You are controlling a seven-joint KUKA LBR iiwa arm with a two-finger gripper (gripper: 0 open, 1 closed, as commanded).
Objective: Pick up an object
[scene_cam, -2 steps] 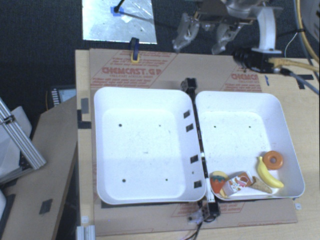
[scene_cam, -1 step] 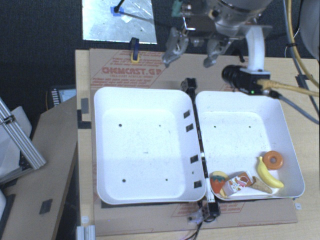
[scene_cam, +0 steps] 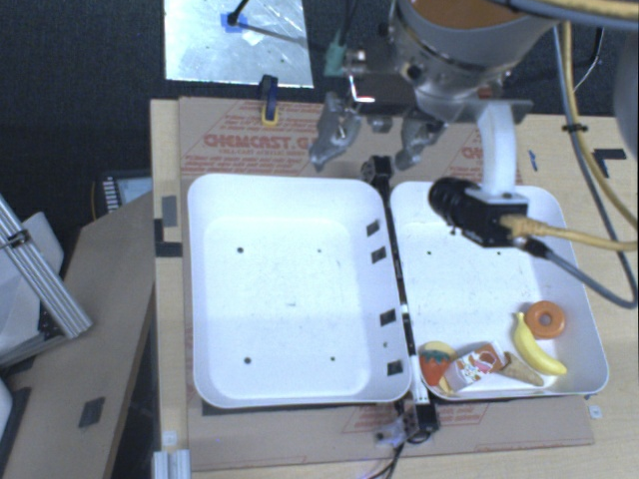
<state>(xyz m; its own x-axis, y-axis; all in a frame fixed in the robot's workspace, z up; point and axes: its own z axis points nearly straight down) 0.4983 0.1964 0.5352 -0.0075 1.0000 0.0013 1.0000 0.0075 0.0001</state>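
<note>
Gripper (scene_cam: 371,146) at upper centre of frame, above the far rim between the two bins, jaws open, nothing between them. Banana (scene_cam: 536,348), orange ring (scene_cam: 545,318), tomato-like piece (scene_cam: 436,363) and small packet (scene_cam: 473,366) clustered in lower right corner of right bin (scene_cam: 469,287).

Grey arm (scene_cam: 469,38) — orange band, seemingly yellow cables (scene_cam: 559,8)
</note>
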